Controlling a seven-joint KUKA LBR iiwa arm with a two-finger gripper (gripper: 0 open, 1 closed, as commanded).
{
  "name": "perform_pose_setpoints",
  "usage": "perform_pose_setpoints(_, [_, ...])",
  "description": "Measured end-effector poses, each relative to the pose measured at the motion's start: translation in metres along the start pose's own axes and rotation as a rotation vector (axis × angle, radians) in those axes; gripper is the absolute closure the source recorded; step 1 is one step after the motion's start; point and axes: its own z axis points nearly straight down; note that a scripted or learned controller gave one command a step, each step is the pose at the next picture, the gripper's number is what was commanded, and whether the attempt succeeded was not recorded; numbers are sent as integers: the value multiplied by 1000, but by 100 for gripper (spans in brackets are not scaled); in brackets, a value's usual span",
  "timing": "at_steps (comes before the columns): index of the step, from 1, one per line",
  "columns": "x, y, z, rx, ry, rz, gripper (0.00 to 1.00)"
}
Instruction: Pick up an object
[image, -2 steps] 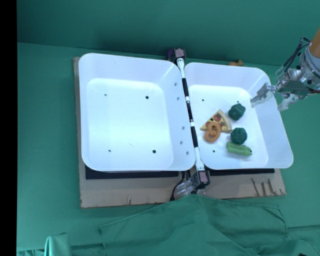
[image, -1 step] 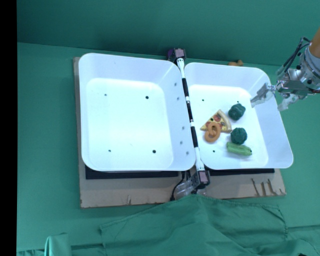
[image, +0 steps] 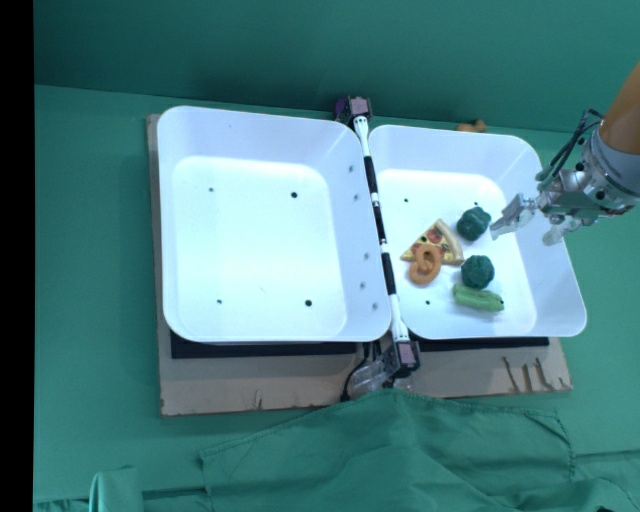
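Green cloth (image: 400, 455) in front; two white bins (image: 185, 190), right bin (image: 545, 290) has two broccoli (image: 473, 222), pizza slice (image: 438, 240), orange ring (image: 425, 266), pickle (image: 478, 297). Jaws (image: 528, 222) spread, empty. Green desk (image: 90, 250).

One fixed camera, set high above the bench and looking down at a slant.

The camera takes in both white bins whole, the left bin (image: 260, 225) and the right bin (image: 480, 235), with the far rims toward the top of the frame and the near rims toward the bottom. It stands far enough back that the cardboard sheet (image: 250, 390) under the bins, the green cloth (image: 90, 250) all round and a folded stretch of cloth at the near edge also fit in. The arm (image: 610, 170) enters at the right border, cut off by it, so the camera probably faces the bench from its front side.
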Motion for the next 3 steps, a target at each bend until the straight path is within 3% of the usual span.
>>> perform_pose_setpoints(2, [9,10,116,-1,0,-2,0])
perform_pose_setpoints(3, [7,13,120,-11,-1,-2,0])
